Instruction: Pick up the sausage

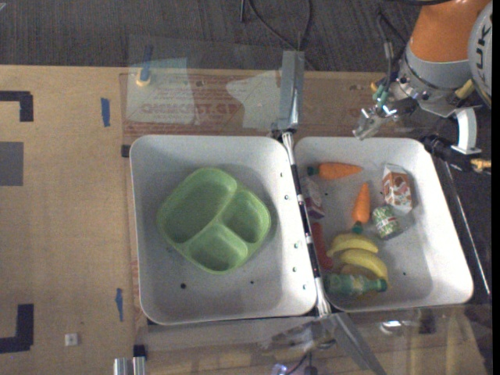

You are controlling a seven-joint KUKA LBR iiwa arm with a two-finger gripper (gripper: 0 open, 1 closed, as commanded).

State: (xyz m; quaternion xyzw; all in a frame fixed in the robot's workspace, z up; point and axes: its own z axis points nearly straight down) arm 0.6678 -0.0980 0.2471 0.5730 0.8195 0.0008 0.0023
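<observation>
The sausage [319,243], a dark red stick, lies along the left wall of the right-hand bin [451,233], well below the claw [373,120] and a little to its left, so as far as I can judge nothing of the pick is done: it sits untouched among the other toy food. The claw hangs up beyond the bin's far rim, over the bench rather than over the bin, and holds nothing; from here I cannot tell whether it is apart or together. What is left is the whole job: come down over the sausage, close on it, lift. Just right of the sausage are the bananas [359,255] and a green bottle [353,284], and nearer the claw two carrots [341,170] and a small carton [397,190]. The left bin [148,170] bears a green divided plate [216,219]. Both bins rest on a brown board bench [62,233] with blue tape marks, dark carpet and a looped cable beyond.
</observation>
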